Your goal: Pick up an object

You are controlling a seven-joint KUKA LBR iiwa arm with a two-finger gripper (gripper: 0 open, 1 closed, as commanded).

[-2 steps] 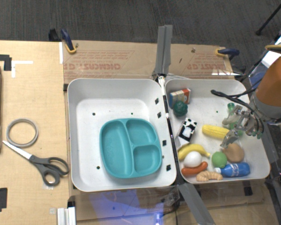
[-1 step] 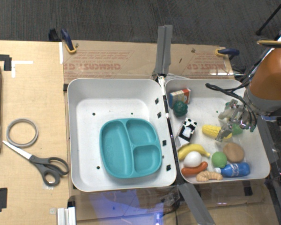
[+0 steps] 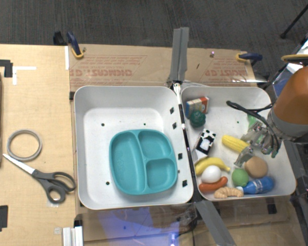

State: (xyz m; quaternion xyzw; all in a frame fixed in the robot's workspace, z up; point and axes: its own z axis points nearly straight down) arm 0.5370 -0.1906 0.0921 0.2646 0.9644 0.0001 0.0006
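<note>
- My pincer (image 3: pixel 248 150) hangs low over the right bin (image 3: pixel 223 94), near its right wall, among the toys there.
- I cannot tell how wide it stands; the metal parts blur together at this slant.
- I see nothing clearly held.
- Just left of it lies a corn cob (image 3: pixel 233 143), about mid-bin.
- Just below it sits a brown ball (image 3: pixel 256 167), and beside that a green ball (image 3: pixel 239 177), both toward the bin's front right corner.
- A blue bottle (image 3: pixel 257 185) lies along the front wall, with a tan shrimp-like toy (image 3: pixel 228 192) to its left.
- A white egg (image 3: pixel 211 174) rests between a banana (image 3: pixel 210 163) and a red sausage (image 3: pixel 212 186), near the front left corner.
- A black-and-white block (image 3: pixel 206 140) sits by the left wall; a small box (image 3: pixel 197 105) and a dark green ball (image 3: pixel 197 118) sit near the back left corner.
- The left bin (image 3: pixel 90 137) carries a teal divided tray (image 3: pixel 142 161), toward its front.
- On the bench, left of the bins, lie scissors (image 3: pixel 43 178) and a tape roll (image 3: pixel 24 144).
</note>
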